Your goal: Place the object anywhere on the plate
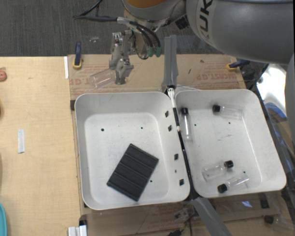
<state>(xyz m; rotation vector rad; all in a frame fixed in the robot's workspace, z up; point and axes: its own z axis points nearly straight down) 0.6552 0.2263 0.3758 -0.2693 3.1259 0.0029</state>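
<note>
A black ridged plate (133,171) lies at a slant on the floor of the left bin (90,141), towards its front. My gripper (121,78) hangs high over the cardboard behind that bin's back rim, fingers pointing down. The fingers are shut on one end of a clear vial (100,79), which sticks out to the left, roughly level. The gripper is well back from the plate and slightly left of it.
The right bin (264,135) holds several clear vials with black caps: one by the divider (186,122), one at the back (219,109), two near the front (218,169). A grey post (170,61) rises behind the bins. A blue clamp (78,53) stands at the back left.
</note>
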